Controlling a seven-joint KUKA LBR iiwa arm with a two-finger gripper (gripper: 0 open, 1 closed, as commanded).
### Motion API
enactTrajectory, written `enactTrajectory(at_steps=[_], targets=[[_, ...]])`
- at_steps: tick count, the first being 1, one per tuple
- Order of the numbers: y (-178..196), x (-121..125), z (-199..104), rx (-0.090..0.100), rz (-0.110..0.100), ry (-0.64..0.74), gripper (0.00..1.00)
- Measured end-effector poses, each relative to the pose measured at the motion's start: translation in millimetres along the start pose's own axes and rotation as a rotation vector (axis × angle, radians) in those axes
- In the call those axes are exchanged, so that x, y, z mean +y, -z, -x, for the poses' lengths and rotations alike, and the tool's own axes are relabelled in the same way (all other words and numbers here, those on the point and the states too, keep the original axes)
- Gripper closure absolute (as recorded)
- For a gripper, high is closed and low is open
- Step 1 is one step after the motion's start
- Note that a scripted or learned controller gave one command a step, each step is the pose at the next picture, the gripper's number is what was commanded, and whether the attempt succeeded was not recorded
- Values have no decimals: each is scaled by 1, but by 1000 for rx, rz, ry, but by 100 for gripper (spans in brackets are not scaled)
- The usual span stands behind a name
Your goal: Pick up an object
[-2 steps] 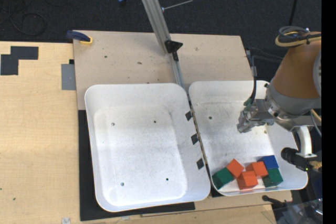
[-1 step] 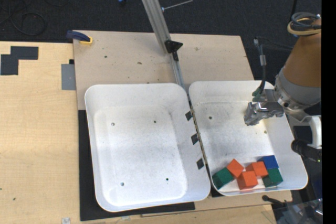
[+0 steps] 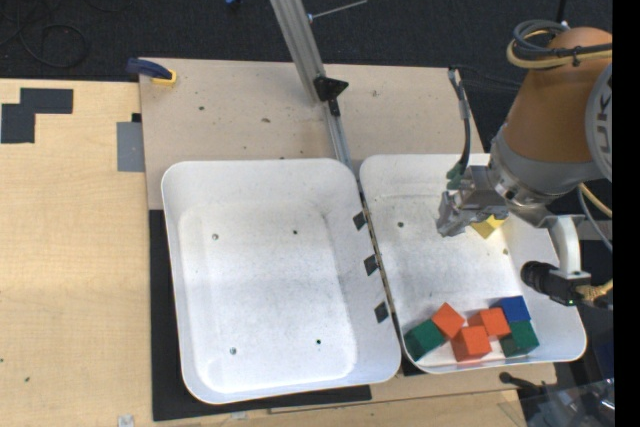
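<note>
A: In the camera view, where is the metal two-finger hand [image 3: 455, 213] placed?

B: It is seen low over the upper part of the shallow white right bin [image 3: 425, 190], on the end of the grey arm with the orange band [image 3: 555, 110]. A small yellow block [image 3: 487, 227] is glimpsed just beside it, partly covered by the wrist.

A: Is anything held?

B: That cannot be told. The grasping end is seen from above and blurred, so how far it is spread is not readable, and nothing is seen between its tips.

A: And the other pieces?

B: A cluster is gathered at the bin's near edge: two orange blocks [image 3: 471, 342], an orange-red block [image 3: 448, 320], two green blocks [image 3: 426, 339] and a blue block [image 3: 515, 309], touching one another. They lie well apart from the hand. The shallow white left bin [image 3: 262, 275] is beside it on the wooden tabletop [image 3: 70, 245].

A: What could go wrong?

B: The yellow block may be nudged aside rather than enclosed if the descent is off-centre. In the cluster, neighbours could be jammed or two pieces pinched and dropped.
</note>
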State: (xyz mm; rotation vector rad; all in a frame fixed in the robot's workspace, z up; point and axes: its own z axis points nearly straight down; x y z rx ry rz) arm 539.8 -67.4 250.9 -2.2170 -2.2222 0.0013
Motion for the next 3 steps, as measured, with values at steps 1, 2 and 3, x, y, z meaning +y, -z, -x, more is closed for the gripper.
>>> enactTrajectory(at_steps=[1, 2, 3], targets=[[4, 16, -51, 1, 1, 2, 100], [-15, 30, -104, 0, -2, 1, 100], [-13, 51, -160, 1, 1, 2, 100]])
